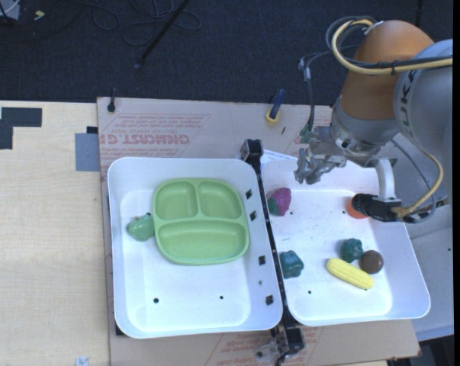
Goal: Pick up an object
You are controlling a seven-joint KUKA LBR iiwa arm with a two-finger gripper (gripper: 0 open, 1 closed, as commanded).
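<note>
Hand (312, 171) hovers over right bin (413, 296), grip unreadable; orange object (356, 208) half hidden behind cable.

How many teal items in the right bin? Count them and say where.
2: one teal piece near the divider at the bin's left, another teal piece beside the brown ball. None looks hidden.

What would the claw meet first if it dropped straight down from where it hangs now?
Most likely bare floor of the right bin near its back wall. The claw points down, with the purple toy off to its left. Height is hard to judge from this slanted view.
</note>
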